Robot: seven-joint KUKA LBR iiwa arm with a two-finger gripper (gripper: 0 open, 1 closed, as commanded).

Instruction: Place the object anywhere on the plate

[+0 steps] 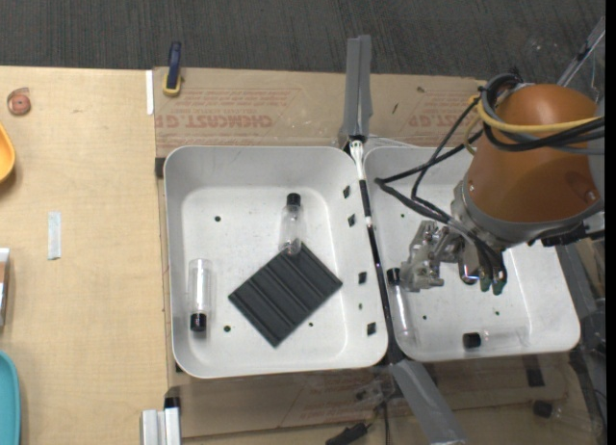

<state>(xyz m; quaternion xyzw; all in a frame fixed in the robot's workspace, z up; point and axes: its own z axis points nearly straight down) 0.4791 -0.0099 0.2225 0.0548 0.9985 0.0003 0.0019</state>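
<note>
A dark grey ribbed square plate (286, 294) lies turned like a diamond on the floor of the left bin (183, 241). A clear vial with a black cap (291, 224) lies just behind it, its lower end touching the plate's top corner. A second clear vial (198, 294) lies near the left wall, black cap toward the front. My gripper (423, 265) hangs low over the left part of the right bin (549, 327), under the orange wrist, well apart from the plate and both vials. Nothing shows in its grasp.
A small black piece (472, 340) sits on the right bin's floor near its front wall. A grey divider post (358, 87) stands behind the two bins. A blue-handled tool (173, 67) lies on the bench at the back left.
</note>
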